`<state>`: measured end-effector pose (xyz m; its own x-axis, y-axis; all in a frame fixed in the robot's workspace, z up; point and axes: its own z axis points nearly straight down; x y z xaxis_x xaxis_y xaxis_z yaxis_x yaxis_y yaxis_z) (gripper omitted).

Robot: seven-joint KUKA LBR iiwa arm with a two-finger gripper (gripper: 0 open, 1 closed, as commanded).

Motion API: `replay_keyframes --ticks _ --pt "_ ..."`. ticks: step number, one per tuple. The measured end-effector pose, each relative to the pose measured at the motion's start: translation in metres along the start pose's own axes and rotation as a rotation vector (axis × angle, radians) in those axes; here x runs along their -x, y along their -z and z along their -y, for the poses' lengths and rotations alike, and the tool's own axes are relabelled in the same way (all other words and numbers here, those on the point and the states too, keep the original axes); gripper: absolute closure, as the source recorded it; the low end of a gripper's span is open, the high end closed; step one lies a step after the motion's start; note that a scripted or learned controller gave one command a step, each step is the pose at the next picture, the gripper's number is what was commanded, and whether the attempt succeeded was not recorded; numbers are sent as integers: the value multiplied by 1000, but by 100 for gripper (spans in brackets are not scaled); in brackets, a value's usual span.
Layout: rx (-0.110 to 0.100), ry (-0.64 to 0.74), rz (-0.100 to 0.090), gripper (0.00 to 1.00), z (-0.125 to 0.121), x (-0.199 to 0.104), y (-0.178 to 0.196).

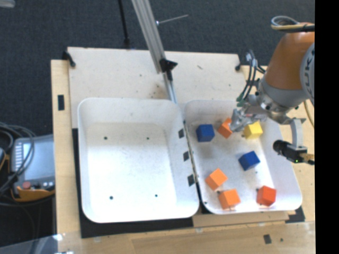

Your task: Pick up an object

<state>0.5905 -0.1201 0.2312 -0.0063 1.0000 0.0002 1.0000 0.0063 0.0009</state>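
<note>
Gripper (237, 121) is seen low in the right bin (286, 194), wedged between an orange cube (225, 128) on its left and a yellow cube (253, 130) on its right, both touching or nearly so; finger state cannot be told.

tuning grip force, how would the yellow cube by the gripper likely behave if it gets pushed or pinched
The small yellow cube has flat faces and sharp edges, so it would probably slide, not roll. It looks solid and rigid, likely keeping its shape when pinched. It sits in the right white bin close beside the gripper and a small orange cube, so a push might nudge that one.
</note>
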Motion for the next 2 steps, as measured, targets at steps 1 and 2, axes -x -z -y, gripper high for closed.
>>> replay_keyframes --ticks 1,2 --pt "-1 0 0 100 -5 -50 -7" --pt "-1 -2 -1 100 -13 -97 -14"
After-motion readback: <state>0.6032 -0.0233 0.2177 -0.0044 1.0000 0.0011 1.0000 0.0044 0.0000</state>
